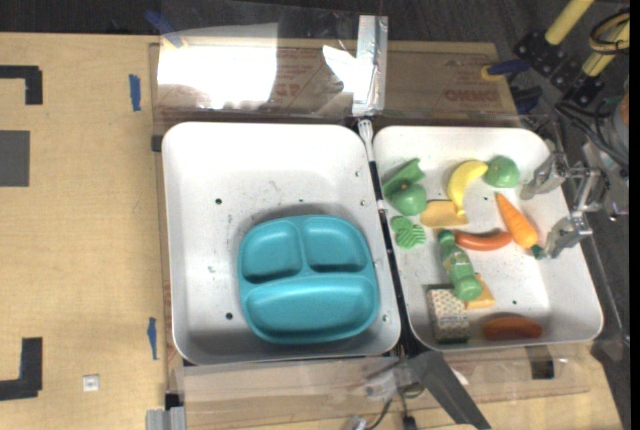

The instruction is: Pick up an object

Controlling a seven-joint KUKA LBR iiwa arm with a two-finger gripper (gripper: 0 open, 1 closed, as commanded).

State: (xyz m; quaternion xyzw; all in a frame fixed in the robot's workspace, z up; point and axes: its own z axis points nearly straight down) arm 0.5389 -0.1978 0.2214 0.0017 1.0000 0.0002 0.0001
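- The gripper (560,206) is hovering at the right rim of the right bin (580,303), and its two metal fingers (556,238) are standing apart, open with a clear gap between them and nothing held in that gap.
- The nearer fingertip is sitting just beside the lower end of the toy carrot (517,221); whether it is touching the carrot I cannot tell.
- Behind the fingers, the wrist is reaching in from beyond the right bin's right rim, a tangle of grey metal and cables, too cluttered to read its tilt.
- Inside the right bin, the carrot is lying at a slant near the right rim, with a red-orange chilli (482,240) just beside it toward the middle.
- A yellow banana (464,180) and a round green fruit (503,171) are lying toward the bin's far side, touching one another.
- Green leafy pieces (405,188) are lying along the bin's left wall.
- A green bottle-like toy (460,273), a small patterned box (449,311) and a dark red sausage shape (511,326) are lying toward the bin's near side.
- Left of the right bin, the left bin (200,178) is holding a teal divided plate (308,278).
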